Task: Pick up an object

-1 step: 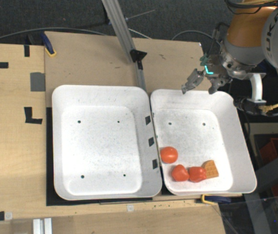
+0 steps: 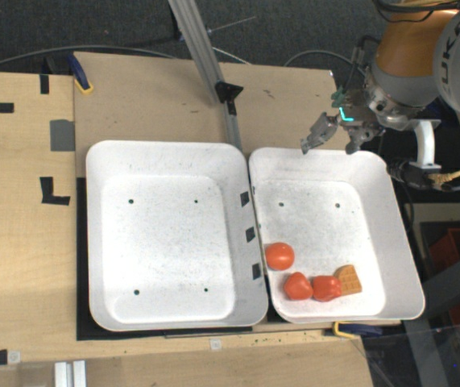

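The gripper [image 2: 332,138] is hanging over the far rim of the right bin [image 2: 375,184], its fingers [image 2: 314,139] spread apart and grasping nothing. Well away from it, at that bin's near end, a round red object [image 2: 279,256] is lying by the wall next to the left bin [image 2: 165,216]. Just nearer than it, two more red pieces [image 2: 297,286] [image 2: 326,288] are sitting touching, with an orange waffle-like block [image 2: 348,279] leaning against them. Both bins are resting on the desk [image 2: 149,95].

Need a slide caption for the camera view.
Open gripper above right bin's far rim; three red items and a cracker lie inside.
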